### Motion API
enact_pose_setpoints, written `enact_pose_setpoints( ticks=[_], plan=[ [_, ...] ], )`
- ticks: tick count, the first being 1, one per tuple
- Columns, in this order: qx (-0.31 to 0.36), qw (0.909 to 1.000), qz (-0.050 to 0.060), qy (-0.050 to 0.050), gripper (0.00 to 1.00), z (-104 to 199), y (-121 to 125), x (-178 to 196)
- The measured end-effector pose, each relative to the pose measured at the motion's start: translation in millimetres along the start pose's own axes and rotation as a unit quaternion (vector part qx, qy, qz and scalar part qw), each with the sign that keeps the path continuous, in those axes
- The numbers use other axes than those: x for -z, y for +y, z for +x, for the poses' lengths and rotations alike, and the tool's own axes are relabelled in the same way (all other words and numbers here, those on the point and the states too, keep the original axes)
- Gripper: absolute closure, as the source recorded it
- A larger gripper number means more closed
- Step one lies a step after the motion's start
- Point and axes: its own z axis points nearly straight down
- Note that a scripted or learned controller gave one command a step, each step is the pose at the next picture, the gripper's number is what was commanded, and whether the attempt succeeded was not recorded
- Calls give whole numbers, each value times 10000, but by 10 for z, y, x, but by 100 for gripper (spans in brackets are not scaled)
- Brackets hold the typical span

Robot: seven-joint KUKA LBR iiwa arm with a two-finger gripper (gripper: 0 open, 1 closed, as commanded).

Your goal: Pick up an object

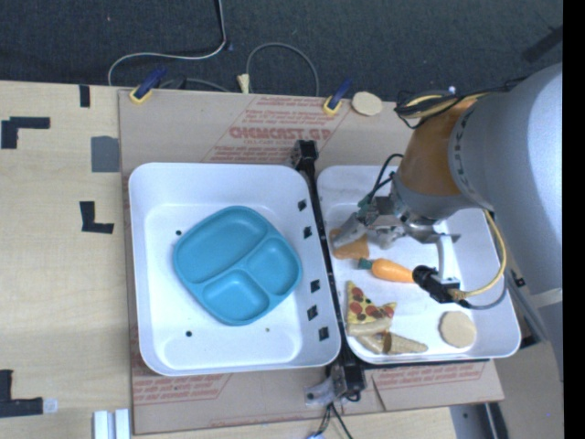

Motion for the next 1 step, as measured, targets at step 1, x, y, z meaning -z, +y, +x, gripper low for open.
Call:
enact_pose_setpoints(
  ticks=[1],
  plan=[
    [0,10000,0,-4,100,-6,13,101]
  ],
)
